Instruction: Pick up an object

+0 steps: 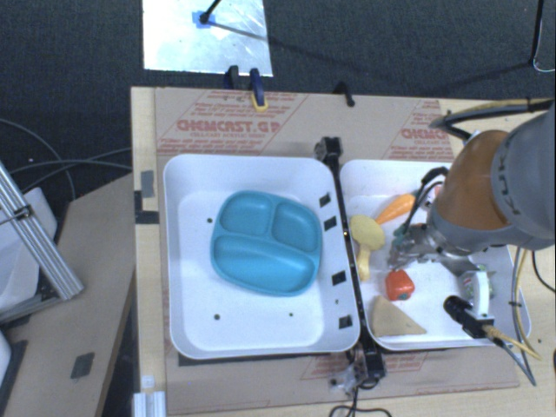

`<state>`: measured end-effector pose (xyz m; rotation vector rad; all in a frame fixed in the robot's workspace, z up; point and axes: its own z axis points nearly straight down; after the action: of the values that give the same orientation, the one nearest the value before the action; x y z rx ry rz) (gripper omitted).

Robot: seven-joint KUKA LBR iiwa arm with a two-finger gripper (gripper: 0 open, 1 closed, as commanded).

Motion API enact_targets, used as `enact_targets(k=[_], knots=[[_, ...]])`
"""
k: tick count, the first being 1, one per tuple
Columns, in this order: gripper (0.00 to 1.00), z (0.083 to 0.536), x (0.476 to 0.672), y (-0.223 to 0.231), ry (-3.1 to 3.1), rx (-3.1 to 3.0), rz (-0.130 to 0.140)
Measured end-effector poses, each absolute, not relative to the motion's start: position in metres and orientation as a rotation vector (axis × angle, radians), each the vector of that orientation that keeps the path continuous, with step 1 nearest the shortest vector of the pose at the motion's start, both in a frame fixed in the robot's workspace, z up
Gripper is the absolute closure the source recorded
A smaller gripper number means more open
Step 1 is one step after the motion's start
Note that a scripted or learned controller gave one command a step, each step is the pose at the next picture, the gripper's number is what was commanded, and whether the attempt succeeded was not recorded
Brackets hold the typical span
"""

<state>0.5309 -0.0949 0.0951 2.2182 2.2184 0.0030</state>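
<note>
Red lettering reading "CHEMCAST GP" ran across the brown sheet covering the bench. The grey arm reached in from the right over the right bin, its pincer low just above a red object; whether it was clenched or released could not be told. A yellow piece, an orange carrot and a tan wedge lay nearby. The left bin held a blue divided plate.
</note>
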Motion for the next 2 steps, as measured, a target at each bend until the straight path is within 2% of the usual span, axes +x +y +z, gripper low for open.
enact_targets(k=[1,2], knots=[[1.00,0.190,0.563,0.038,2.239,2.198,0.022],[1.00,0.224,0.519,-0.002,2.219,2.222,0.002]])
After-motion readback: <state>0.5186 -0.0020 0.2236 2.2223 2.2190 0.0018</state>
